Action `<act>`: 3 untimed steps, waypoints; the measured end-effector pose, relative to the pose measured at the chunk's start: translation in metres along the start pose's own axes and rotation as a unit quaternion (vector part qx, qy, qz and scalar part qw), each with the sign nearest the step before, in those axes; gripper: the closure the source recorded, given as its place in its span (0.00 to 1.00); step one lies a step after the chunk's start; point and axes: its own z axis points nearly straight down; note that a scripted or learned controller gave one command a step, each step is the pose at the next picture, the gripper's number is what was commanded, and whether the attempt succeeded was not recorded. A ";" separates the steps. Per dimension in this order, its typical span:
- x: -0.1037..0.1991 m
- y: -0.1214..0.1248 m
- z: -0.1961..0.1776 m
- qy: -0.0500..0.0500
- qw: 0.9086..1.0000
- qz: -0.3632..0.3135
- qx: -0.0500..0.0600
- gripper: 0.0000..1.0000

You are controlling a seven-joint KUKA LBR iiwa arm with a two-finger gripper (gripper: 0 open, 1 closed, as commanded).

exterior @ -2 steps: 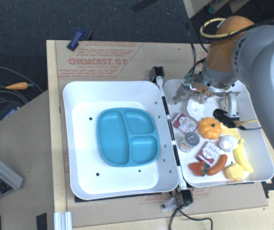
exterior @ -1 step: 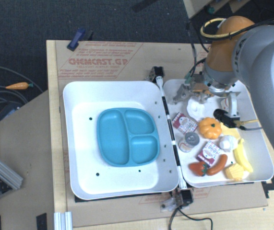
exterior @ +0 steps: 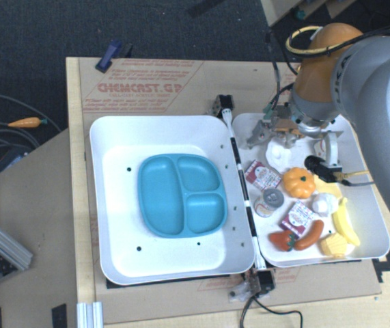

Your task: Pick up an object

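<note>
Camera view: the claw (exterior: 281,130), grip state unreadable, hangs low over the right bin (exterior: 378,234), toys heaped just below for picking.

The right bin (exterior: 379,234) is crowded: toy pumpkin (exterior: 298,182), banana (exterior: 345,222), sausage (exterior: 309,236) and packets leave narrow gaps. The arm (exterior: 365,74) blocks its far side. In the left bin (exterior: 106,183), open floor rings the blue tray (exterior: 181,194).

Glossy white plastic bins (exterior: 113,149) – a smooth matt blue plastic tray (exterior: 181,195) – on a cardboard-brown bench (exterior: 147,84).
</note>
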 end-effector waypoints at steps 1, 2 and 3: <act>0.001 0.001 0.000 0.000 1.000 0.000 0.000 0.00; 0.001 0.001 0.000 0.000 1.000 0.000 0.000 0.00; 0.002 0.000 0.000 0.000 1.000 0.000 0.000 0.00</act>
